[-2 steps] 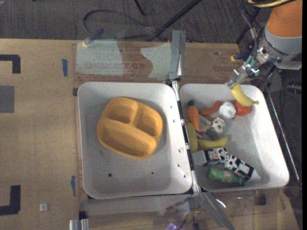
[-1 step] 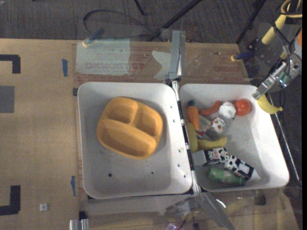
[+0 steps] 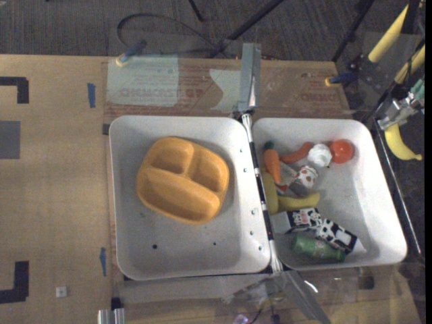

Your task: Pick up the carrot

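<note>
light wooden table (image 3: 54,201) with black corner marks (image 3: 15,90) and blue tape strips (image 3: 91,94), dark grey carpeted floor (image 3: 88,12) beyond, black cable loop (image 3: 145,29), tripod legs (image 3: 270,5)

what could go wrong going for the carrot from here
1. The carrot lies close to the right bin's left wall, so a finger may well hit the wall.
2. It is packed in with a banana just below it and other small items alongside, so the gripper could nudge or grab a neighbour instead.
</note>
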Tool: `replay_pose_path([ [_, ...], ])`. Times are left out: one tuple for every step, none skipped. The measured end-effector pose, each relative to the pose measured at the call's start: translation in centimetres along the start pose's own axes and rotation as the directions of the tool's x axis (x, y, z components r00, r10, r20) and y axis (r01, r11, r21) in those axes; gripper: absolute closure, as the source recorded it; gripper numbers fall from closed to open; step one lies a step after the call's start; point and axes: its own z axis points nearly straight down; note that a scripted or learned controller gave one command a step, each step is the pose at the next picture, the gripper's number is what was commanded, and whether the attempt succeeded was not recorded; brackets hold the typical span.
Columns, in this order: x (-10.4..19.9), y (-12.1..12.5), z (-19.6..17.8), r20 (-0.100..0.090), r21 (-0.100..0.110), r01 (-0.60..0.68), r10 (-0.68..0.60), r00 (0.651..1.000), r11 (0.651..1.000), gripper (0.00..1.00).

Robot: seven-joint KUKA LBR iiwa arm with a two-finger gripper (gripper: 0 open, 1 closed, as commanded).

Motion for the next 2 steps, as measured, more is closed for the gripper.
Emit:
replay_pose_path([
  [-1.4,5.6,-1.6,-0.002,0.002,-0.006,0.006,1.0,1.0,1.0],
  [6.4,8.1,-0.9,-0.006,0.002,0.328,-0.328,0.945,0.945,1.0],
])
